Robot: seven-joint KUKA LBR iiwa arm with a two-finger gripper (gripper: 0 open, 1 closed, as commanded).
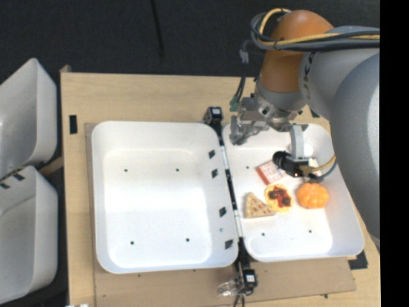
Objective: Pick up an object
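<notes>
Claw (241, 132) hangs over the right bin's (287, 248) upper-left corner; its state cannot be told. Nearby lie a red packet (269, 171), writing unreadable, and an orange (312, 196).

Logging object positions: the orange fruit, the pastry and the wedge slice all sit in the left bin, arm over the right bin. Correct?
Wrong bin. The camera view shows the orange fruit, pastry and wedge slice in the right bin, where the arm also is.
</notes>
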